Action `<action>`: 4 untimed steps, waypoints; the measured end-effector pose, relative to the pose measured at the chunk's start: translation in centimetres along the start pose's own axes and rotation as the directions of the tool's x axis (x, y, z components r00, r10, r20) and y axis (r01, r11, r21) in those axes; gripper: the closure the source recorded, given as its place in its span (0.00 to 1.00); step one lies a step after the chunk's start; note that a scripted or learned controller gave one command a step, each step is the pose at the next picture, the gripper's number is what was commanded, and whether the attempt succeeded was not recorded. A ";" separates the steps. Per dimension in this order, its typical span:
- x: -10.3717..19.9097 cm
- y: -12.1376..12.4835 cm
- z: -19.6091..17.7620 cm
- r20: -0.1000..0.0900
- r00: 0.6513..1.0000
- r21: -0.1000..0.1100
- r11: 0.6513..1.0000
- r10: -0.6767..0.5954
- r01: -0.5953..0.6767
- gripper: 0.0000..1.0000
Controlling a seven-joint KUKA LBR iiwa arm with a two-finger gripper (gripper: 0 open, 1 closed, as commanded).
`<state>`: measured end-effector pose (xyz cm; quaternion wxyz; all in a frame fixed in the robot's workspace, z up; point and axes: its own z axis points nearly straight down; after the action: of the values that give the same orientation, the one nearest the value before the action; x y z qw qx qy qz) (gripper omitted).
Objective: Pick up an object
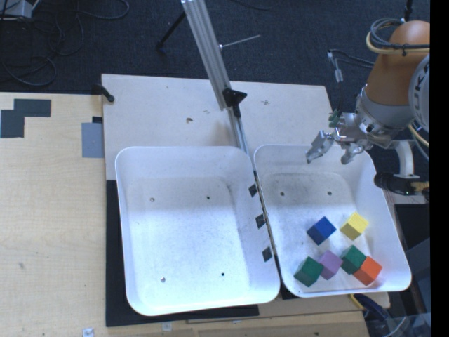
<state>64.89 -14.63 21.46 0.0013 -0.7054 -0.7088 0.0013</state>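
tool hangs open and empty over the right bin's far edge, well apart from the blocks. nothing picked yet, whole grab left.

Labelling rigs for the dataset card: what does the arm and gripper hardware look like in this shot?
The arm shows a rounded orange band above a grey wrist section, with dark cables looping over its top. The gripper is a small metallic grey unit with two slim fingers and a few green spots at its base. A black fitting sits beside the wrist.
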 end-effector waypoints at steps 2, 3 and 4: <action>0.6 -10.6 12.3 0.002 1.000 -0.008 1.000 0.008 -0.008 0.00; 0.4 -10.5 11.2 0.000 1.000 -0.005 1.000 0.011 -0.011 1.00; 0.4 -10.6 11.3 0.000 1.000 -0.005 1.000 0.012 -0.012 0.00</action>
<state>54.28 -14.25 10.19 -0.0003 -0.7095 -0.7047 -0.0004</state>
